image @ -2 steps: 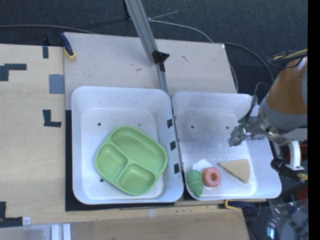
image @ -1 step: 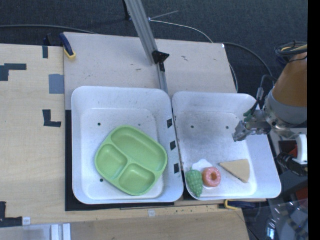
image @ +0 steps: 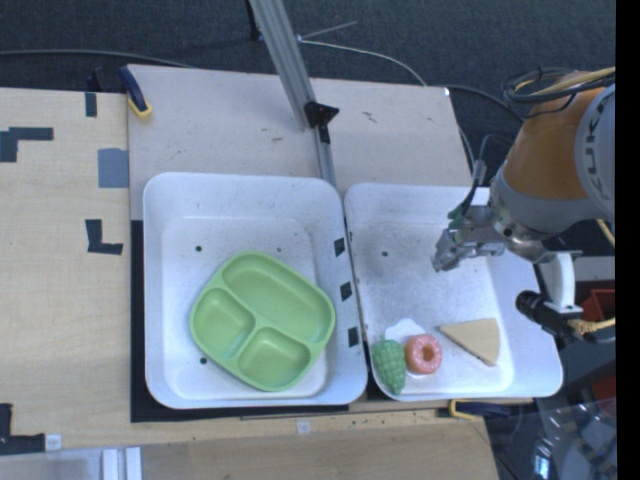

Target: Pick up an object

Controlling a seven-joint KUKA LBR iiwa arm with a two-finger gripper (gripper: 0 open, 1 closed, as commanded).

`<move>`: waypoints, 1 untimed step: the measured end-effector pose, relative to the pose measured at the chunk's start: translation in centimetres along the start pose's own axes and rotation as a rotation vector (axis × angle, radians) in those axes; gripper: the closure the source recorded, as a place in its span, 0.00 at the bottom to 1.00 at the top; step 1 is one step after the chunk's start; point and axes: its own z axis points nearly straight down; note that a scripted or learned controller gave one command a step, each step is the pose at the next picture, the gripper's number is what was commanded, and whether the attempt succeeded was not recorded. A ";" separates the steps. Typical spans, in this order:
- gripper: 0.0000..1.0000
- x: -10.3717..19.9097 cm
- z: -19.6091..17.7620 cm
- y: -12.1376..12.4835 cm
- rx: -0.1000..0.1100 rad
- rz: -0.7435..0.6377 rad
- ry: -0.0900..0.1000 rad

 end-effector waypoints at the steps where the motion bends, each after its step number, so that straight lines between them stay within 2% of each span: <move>1: 1.00 4.7 0.6 1.5 0.001 0.000 0.000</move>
